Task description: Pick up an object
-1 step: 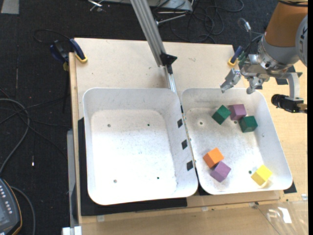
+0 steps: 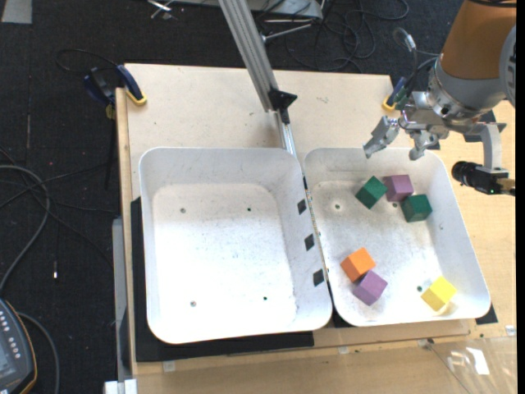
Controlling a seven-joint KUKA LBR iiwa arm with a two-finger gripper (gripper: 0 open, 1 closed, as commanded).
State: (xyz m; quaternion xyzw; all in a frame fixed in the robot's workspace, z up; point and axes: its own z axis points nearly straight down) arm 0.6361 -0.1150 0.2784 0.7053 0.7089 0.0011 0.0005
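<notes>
Camera view: jaws (image 2: 402,140) spread, empty, above right bin's (image 2: 459,220) far rim; purple cube (image 2: 399,186) touches two green cubes (image 2: 371,192), so closing could nudge neighbours & slip.

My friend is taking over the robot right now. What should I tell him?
Gripper: jaws open, holding nothing, hovering over the far rim of the right bin.
In that bin: two green cubes, a purple cube between them, an orange cube touching another purple cube, a yellow cube.
Done: nothing picked yet.
Left: lower, grab one cube, lift.
</notes>
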